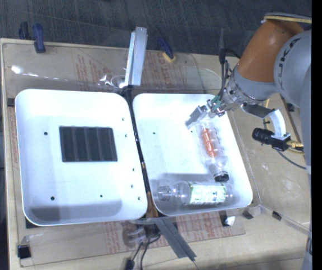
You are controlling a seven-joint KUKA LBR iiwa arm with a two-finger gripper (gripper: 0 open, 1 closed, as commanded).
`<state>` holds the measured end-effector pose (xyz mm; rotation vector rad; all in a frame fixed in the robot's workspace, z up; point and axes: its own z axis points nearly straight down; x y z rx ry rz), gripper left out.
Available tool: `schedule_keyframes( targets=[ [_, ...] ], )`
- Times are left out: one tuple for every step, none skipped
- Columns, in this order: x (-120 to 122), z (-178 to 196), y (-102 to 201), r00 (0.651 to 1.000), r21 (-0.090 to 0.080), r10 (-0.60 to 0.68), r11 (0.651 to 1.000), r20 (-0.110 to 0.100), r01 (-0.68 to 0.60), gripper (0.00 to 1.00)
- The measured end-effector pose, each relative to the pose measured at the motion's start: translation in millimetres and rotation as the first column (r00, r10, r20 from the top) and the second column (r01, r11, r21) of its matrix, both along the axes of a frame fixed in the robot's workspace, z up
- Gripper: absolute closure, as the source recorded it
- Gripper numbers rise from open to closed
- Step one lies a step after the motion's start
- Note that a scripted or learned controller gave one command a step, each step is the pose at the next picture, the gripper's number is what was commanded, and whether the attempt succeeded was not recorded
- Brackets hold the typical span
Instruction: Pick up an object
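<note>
Gripper [197,117] hovered over right bin [166,151] | jaw state impossible to tell | clear bottle with orange contents [210,145] just below jaws | green-labelled bottle [197,193] farther below, blurred

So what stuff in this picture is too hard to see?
- The claw in the camera view: too small and blurred to tell open from shut.
- Writing on the green-labelled bottle: too small to read.
- What is inside the orange-filled bottle: blurred.
- The arm: cut off by the right edge.
</note>
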<state>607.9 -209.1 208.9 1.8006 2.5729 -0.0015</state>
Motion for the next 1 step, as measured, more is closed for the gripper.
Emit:
schedule_keyframes(
  targets=[
    [14.2, -13.1, 1.2, 0.996, -0.002, 0.085, 0.996, 0.004, -0.085, 0.0]
  ],
)
